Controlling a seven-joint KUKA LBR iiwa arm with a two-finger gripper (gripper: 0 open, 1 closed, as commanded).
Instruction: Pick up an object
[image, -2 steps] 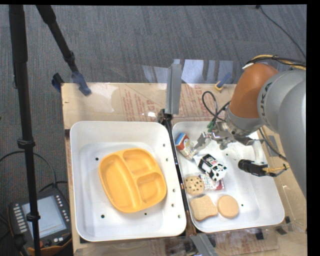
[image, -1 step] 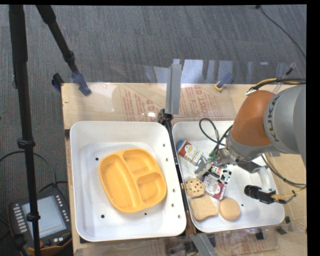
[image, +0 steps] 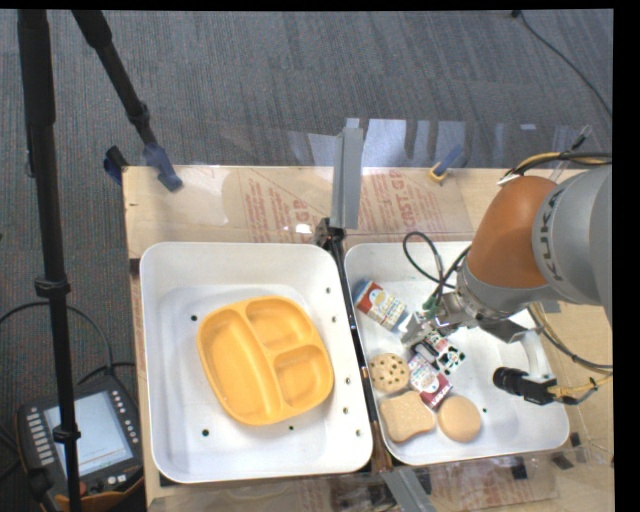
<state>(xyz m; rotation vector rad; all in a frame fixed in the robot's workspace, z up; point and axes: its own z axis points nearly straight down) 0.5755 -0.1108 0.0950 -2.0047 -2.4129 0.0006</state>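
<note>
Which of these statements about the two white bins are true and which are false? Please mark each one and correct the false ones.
1. The yellow divided plate lies in the left bin. True.
2. The slice of bread lies in the left bin. False: it lies in the right bin, near its front edge.
3. The round cookie lies beside the bread, on the side further from the camera. True.
4. The small carton rests on the yellow plate. False: it lies in the right bin, near the wall between the bins.
5. The gripper is above the left bin. False: it is over the right bin, among the food items.
</note>
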